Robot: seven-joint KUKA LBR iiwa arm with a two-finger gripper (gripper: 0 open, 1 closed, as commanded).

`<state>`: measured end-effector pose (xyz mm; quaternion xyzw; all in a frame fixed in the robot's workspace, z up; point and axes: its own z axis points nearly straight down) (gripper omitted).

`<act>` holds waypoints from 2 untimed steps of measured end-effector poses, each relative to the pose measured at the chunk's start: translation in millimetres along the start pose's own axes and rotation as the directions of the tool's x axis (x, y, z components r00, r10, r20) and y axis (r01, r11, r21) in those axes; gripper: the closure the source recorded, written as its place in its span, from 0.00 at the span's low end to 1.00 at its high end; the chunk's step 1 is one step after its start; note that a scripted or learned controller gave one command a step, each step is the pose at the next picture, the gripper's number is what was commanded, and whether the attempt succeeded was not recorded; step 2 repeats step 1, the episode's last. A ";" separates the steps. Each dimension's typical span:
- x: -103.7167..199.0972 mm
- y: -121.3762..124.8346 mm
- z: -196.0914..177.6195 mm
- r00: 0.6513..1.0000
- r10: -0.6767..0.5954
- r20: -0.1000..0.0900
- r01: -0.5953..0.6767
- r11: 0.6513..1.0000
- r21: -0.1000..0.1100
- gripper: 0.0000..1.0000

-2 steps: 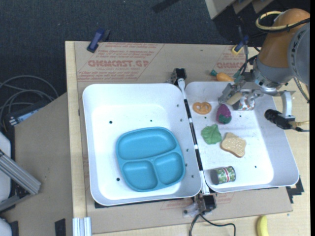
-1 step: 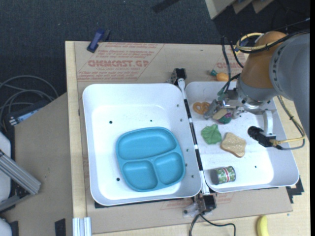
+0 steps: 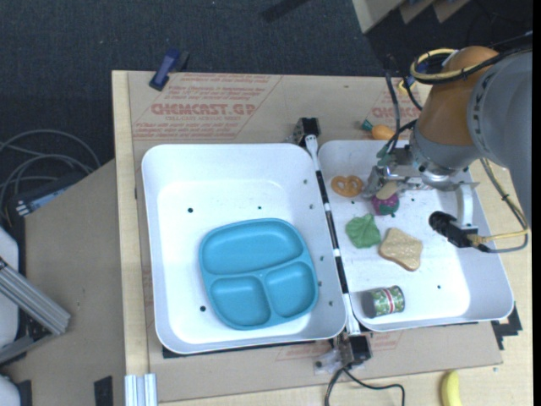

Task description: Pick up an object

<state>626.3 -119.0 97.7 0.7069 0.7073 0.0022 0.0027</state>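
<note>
The gripper (image 3: pixel 388 189) is lowered over a small purple object (image 3: pixel 386 204) in the right bin (image 3: pixel 486 299), between a pretzel (image 3: pixel 346 184) and a green leaf (image 3: pixel 364 231); whether anything is clamped cannot be told. A straight, centred descent is advised, the neighbours being near. The left bin (image 3: pixel 165 227), holding a blue tray (image 3: pixel 256 271), is set on a cardboard-covered bench (image 3: pixel 211 100) above dark carpet (image 3: pixel 59 41).

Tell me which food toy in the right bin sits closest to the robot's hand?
The purple toy, right under the gripper. The pretzel sits a little to its left, while the green leaf, toast and can lie farther down the bin.
</note>
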 end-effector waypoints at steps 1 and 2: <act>48.1 -28.2 -88.0 1.000 -0.001 -0.001 0.001 1.000 0.005 1.00; 48.1 -28.2 -88.0 1.000 -0.001 -0.001 0.001 1.000 0.005 1.00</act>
